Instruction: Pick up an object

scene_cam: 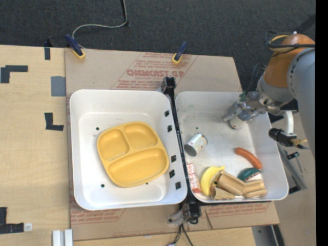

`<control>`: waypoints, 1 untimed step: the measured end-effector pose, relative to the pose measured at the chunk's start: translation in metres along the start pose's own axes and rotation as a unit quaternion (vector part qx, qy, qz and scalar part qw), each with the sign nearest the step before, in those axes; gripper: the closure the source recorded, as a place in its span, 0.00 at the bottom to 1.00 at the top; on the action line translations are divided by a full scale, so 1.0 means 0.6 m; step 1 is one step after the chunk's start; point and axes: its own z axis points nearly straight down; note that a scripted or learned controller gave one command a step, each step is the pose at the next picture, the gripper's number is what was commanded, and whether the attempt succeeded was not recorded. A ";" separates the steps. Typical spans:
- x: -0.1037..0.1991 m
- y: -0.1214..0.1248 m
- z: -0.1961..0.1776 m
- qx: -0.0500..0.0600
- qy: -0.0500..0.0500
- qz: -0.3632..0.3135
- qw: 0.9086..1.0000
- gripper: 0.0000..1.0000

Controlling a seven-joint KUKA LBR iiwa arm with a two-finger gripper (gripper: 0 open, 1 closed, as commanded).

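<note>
We see the tool (237, 118) low over the upper right part of the right bin (215, 102), near its far wall; we cannot tell its state. The objects lie apart from it: a small metal can (195, 143) on its side near the bin's middle, an orange sausage (248, 157) further right, and a banana (208, 179), wooden blocks (237, 185) and a dark green item (249, 173) clustered at the near edge. The left bin (82, 137) holds a yellow divided plate (132, 153).

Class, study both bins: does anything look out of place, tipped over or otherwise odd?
The small metal can in the right bin lies tipped on its side. The yellow divided plate sits askew in the left bin.
</note>
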 end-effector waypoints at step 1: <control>0.109 -0.036 -0.175 0.002 0.002 0.000 1.000 1.00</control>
